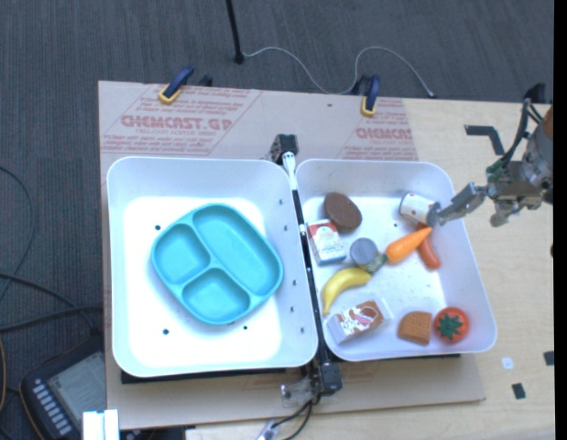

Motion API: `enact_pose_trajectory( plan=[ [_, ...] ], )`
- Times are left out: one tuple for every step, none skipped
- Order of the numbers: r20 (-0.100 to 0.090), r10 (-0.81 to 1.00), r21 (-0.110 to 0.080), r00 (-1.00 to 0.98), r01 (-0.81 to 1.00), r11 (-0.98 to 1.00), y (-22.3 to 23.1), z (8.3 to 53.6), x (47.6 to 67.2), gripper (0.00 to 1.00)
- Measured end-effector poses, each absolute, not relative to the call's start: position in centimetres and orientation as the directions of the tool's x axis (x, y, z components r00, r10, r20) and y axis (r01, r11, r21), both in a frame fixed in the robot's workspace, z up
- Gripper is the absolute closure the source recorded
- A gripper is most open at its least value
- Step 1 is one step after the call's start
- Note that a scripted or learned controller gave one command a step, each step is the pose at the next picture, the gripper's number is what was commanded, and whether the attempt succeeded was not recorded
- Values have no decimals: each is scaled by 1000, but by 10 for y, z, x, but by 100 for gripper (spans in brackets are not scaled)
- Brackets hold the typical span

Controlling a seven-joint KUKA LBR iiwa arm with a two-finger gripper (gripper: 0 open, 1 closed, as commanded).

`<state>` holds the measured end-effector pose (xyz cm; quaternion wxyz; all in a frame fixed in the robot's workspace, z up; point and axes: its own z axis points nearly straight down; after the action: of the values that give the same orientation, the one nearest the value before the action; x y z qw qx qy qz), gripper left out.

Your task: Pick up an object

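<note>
Likely target: small white cylindrical cup with a dark open end (414,207), lying on its side near the back right corner of the right-hand shallow white bin (475,282), closest of the objects to the arm.
Beside it: orange plastic carrot (409,243) just in front, a shorter orange-red piece (430,255) touching or nearly touching the carrot's right end.
Further out: brown round cookie-like disc (343,211), small red-and-white carton (326,243), grey metal can (364,251), yellow toy banana (343,285), printed snack box (355,320), tan bread-like piece (414,327), red toy tomato (450,324).
Left bin: light blue three-compartment plastic plate (216,262), well apart from the action.
Gripper: two-finger gripper (439,213) reaching in over the right bin's right wall, tip next to the white cup; cannot tell how far the jaws stand apart, nor whether anything sits between them.
Step in hand: approach, nothing visibly lifted.
Next move calls for: lining the tip over one object, probably the cup, and closing cleanly without nudging the carrot.
</note>
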<state>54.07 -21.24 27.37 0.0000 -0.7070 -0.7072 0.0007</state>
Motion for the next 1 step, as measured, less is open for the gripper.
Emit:
enact_pose_trajectory(
  plan=[
    [1,1000,-5,-1,1000,1,-165,123,568,0]
  ],
)
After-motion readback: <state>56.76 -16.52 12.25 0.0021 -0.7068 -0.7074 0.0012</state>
